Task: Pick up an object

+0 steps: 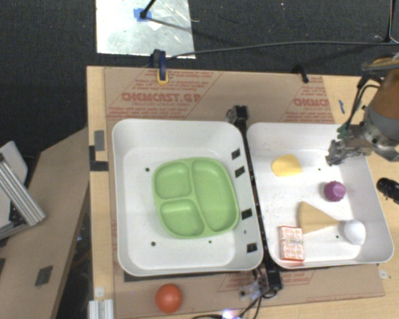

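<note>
Faintly, "CHEMCAST GP" marks the brown board (161, 97); fingers' (335, 153) state unclear.

— Under the two bins?
— A printed cardboard sheet (186, 95), red lettering, flat on the tan surface (95, 105).
— And the bins themselves?
— Left bin (130, 135) and right bin (306, 126), white and shallow, side by side, with black clips (239, 115) along the seam between them.
— Anything loose in front?
— An orange ball (168, 298), near the left bin's front edge, outside it.
— Farther back?
— A blue clamp (159, 65) on the cardboard's far edge. Behind it, a shiny foil sheet (120, 18) on black cloth (40, 58), with a scrap of blue tape (143, 14) on the foil.
— Far left?
— An aluminium rail (13, 188), set at a slant.
</note>
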`<state>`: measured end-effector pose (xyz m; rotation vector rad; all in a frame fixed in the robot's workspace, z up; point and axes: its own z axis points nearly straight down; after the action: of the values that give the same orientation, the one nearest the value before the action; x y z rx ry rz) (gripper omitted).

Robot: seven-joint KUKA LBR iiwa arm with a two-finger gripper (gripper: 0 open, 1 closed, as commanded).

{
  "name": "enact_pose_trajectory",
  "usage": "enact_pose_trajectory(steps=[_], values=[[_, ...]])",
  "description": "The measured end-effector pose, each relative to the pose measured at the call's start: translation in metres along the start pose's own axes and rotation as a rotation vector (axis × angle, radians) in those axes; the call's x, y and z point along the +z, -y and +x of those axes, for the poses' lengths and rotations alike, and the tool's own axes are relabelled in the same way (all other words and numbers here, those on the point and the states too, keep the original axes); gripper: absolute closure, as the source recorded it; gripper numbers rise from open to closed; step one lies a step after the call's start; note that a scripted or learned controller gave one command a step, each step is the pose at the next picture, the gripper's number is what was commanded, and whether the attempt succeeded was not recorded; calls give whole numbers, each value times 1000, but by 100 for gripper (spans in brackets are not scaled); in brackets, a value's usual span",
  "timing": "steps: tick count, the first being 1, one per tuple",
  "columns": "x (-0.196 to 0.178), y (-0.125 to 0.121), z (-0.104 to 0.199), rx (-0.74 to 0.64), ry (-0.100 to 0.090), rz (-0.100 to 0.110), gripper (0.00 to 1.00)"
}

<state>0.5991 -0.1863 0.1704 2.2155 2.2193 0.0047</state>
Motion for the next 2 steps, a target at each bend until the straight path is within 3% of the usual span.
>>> enact_pose_trajectory(steps=[1,2], values=[[-49,-2,-1,-3,0,-1,100],[-40,6,53,-7,-4,5,100]])
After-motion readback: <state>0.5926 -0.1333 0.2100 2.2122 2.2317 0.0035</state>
